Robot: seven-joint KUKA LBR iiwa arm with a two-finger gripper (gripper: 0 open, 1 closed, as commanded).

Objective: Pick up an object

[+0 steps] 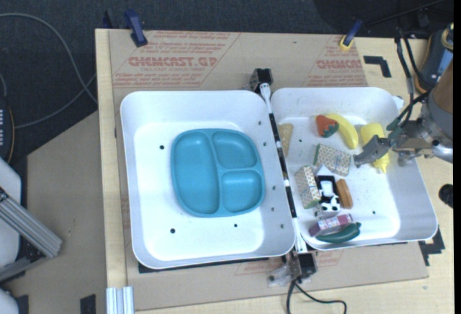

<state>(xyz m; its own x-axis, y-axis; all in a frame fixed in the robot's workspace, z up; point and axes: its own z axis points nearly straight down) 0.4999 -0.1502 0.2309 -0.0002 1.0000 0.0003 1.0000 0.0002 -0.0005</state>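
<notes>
Nearest us, at six o'clock in the right bin [414, 222], lie a green pepper [337, 234] and a small hot dog [345, 193]; nothing is lifted yet, we judge. Farther back, at three o'clock, the gripper [379, 154] hangs over a yellow toy [374, 135]; whether it is spread or pinching we cannot tell. The banana [348, 132] lies beyond, the blue tray [216, 172] leftward.

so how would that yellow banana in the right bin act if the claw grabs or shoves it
The curved yellow plastic banana looks like hard, glossy toy food, so probably light, stiff and a bit slippery. Its bent shape would likely make it pivot rather than roll straight when pushed. It lies against a red-and-green toy fruit, which would probably get nudged too.
</notes>
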